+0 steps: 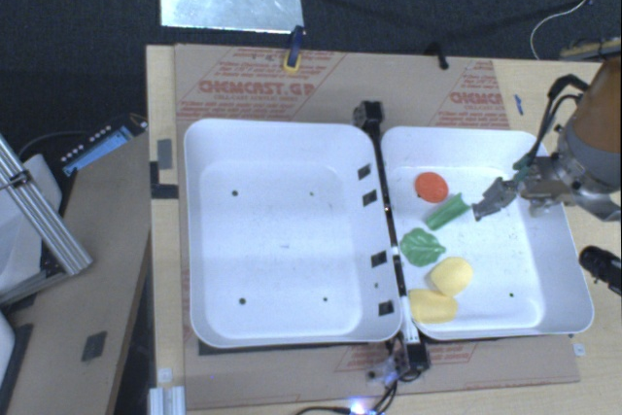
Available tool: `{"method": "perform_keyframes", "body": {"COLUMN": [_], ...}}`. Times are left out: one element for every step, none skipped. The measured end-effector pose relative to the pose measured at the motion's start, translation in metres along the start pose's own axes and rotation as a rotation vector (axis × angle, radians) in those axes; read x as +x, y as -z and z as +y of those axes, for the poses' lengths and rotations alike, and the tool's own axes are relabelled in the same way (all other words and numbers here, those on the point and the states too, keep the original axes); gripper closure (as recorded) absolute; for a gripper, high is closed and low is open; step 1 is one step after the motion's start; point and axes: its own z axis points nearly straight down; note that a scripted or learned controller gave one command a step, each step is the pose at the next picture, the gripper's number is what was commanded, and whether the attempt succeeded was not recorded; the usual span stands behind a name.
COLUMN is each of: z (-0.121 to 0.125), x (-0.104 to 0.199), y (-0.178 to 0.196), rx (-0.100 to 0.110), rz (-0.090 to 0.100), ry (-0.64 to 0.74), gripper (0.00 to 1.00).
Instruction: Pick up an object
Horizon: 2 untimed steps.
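Right bin (554,311), near to far. At its lower left corner lies a yellow piece (433,307), with a second yellow piece (451,274) touching it just above. Next comes a green leaf (421,246). Beyond the leaf lies a green stick (446,211), long axis running from lower left to upper right. Farthest is a red disc (431,186), just above the stick.

The tool (483,205) enters from the right of the frame and sits at the stick's upper-right end, touching or just short of it; which cannot be told. Whether the tool is spread or pinched cannot be told either.

Judgement: the stick is the nearest candidate, lying immediately left of the tool, roughly in line with its approach.

The left bin (209,146) fills the frame's centre left.
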Motion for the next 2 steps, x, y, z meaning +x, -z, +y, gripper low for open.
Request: {"method": "perform_keyframes", "body": {"z": [0.15,0.097], "x": [0.02,0.015], "y": [-0.103,-0.176], "rx": [-0.011,0.001], "rz": [-0.002,-0.001], "ry": [0.007,-0.002], "gripper": [0.0,0.0]}}
